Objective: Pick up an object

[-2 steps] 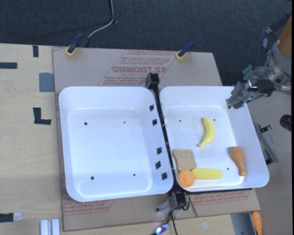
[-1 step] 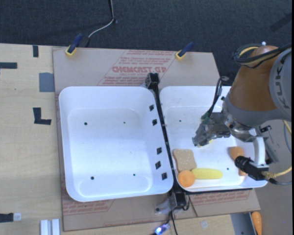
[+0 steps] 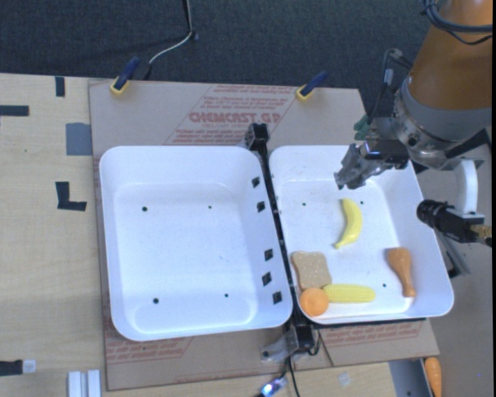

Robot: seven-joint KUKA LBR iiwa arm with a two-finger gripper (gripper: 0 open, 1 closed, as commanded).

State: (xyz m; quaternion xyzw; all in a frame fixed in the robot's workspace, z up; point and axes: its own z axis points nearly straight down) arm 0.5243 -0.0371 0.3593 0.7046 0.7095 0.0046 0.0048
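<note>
In the right bin (image 3: 310, 168) lie a yellow banana (image 3: 350, 222), a tan slice of bread (image 3: 311, 266), an orange fruit (image 3: 314, 302), a yellow corn cob (image 3: 349, 293) and a brown drumstick (image 3: 402, 268). My gripper (image 3: 350, 175) hangs over the bin's far middle, just above and behind the banana's upper tip. Nothing shows between its fingers.
The left bin (image 3: 182, 238) sits beside the right one, split from it by a black clip rail (image 3: 267, 222). Both rest on a cardboard sheet (image 3: 223, 114) held by two yellow-blue clamps. A black cable (image 3: 182, 23) runs at the back.
</note>
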